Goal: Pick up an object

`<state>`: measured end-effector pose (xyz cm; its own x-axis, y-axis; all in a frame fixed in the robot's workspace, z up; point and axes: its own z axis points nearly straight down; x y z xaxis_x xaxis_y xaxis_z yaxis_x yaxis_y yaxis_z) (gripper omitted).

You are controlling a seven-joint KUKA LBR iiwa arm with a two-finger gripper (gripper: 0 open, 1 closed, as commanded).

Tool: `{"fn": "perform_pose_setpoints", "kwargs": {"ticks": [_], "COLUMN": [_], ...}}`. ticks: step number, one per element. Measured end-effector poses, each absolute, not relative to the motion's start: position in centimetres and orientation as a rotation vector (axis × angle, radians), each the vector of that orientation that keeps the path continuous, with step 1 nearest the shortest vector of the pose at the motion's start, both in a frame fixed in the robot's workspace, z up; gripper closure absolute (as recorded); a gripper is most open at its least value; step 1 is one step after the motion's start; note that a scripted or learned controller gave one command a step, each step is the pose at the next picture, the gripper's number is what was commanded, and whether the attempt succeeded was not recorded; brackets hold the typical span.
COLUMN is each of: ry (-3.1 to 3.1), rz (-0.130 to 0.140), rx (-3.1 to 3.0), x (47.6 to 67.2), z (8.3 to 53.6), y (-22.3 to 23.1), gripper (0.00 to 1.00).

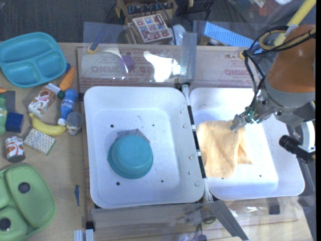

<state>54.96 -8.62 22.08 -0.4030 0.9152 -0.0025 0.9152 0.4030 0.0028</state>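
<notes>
Bench, right bin (288, 179) | gripper (238, 123) touching yellow cloth (220, 149), tips unclear

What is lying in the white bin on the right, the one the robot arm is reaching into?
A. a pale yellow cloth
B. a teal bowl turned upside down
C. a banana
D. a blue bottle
A: a crumpled pale yellow cloth lies in the right bin, with the gripper at its upper edge; the teal bowl sits in the left bin.
</notes>
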Motion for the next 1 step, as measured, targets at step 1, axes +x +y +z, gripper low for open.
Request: {"fn": "perform_pose_setpoints", "kwargs": {"ticks": [1], "ry": [2.380], "rz": [0.001], "rx": [2.044], "x": [61.46], "z": [23.58], "y": [-6.18], "gripper": [1.00]}}
